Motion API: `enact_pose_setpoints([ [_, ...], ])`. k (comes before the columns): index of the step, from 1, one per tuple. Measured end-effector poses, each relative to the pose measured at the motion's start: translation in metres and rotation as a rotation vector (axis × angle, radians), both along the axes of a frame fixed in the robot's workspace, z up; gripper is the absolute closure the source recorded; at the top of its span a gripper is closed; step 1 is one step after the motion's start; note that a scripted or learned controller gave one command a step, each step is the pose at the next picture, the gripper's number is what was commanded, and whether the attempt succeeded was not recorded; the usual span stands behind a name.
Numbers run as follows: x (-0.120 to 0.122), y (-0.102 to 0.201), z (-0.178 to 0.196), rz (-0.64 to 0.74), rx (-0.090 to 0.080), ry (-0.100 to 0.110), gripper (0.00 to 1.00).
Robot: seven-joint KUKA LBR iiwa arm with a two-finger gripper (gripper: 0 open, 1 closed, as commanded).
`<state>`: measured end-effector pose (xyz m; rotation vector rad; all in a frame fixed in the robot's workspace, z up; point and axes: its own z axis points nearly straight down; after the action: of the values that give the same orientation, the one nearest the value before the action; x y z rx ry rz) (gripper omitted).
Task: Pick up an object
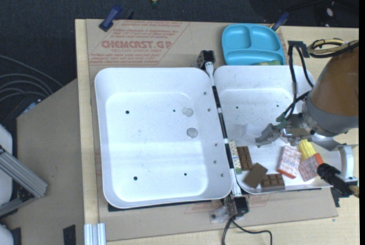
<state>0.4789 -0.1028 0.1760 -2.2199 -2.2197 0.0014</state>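
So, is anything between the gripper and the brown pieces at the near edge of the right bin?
Nothing visible. The gripper hangs over bare bin floor in the right bin, and the brown pieces lie just nearer the camera, with only open floor between.

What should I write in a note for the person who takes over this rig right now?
End effector: low inside the right bin, near its middle; whether it is open or shut cannot be told, and nothing is seen held.
Things: brown bars and, a brown piece, a white card, a yellow item, all at the near end of the right bin. The left bin lies beside it; a blue tray lies behind.
Done: no pick to be seen.
Left: grasp one thing and lift it.
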Motion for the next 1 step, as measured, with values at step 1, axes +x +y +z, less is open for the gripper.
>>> enact_pose_setpoints([
  [1, 0.0002, 0.0522, 0.0084, 0.001, 0.000, -0.001, 0.00],
])
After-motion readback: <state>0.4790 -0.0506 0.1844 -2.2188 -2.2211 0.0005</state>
